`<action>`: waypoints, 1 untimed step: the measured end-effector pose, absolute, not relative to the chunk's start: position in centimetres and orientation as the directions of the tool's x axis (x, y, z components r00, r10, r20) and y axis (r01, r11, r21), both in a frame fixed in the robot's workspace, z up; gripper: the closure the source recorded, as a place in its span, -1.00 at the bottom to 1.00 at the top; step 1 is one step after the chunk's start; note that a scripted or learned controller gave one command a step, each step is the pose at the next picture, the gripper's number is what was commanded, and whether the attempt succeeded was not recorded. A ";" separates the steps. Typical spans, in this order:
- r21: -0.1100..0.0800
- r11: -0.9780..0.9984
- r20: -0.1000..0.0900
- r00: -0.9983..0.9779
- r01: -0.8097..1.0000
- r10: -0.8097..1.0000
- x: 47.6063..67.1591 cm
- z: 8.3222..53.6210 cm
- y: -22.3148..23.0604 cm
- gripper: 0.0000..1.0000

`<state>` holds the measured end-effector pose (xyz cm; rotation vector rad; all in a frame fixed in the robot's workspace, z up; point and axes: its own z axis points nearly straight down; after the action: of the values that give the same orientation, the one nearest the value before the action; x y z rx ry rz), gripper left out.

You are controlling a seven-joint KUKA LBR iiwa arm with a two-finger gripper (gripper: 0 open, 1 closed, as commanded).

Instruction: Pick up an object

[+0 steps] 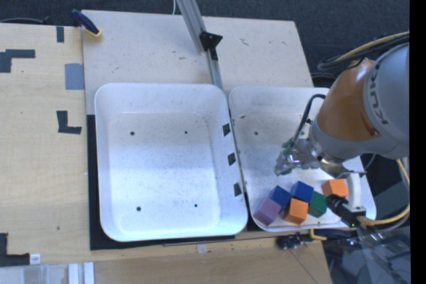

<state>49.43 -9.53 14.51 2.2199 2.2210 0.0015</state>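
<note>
Camera view, near edge first: the blocks are all sitting bunched in the near right corner of the right bin (pixel 266 110). A purple block (pixel 268 210) is lying closest to the near rim, with a blue block (pixel 280 196) touching it just behind. An orange block (pixel 297 210) is sitting next to them, a second blue block (pixel 303 191) is resting right behind it, and a green block (pixel 317 204) is pressing against its right side. Another orange block (pixel 336 187) is sitting further right, near the bin's right rim, partly under the arm.

Gripper (pixel 289 161) is hanging over the right bin just behind the cluster, near the middle of the floor; nothing is showing between its fingers, and I can't tell how far apart they're standing since the tip is small and blurred. The grey arm with its orange band (pixel 346 106) is coming in over the bin's right rim.

Left bin (pixel 106 163) is sitting side by side with the right one, rims touching. A metal rail (pixel 190 6) is running from the seam between the bins toward the bench's far edge. A blue and yellow item (pixel 86 23) is lying at the bench's far left corner.
</note>
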 end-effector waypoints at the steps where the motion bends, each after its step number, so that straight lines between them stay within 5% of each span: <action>1: 0.004 0.003 -0.001 -0.003 1.000 1.000 50.5 19.9 -9.0 1.00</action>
<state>50.46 -9.03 19.88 2.2159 2.2219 0.0038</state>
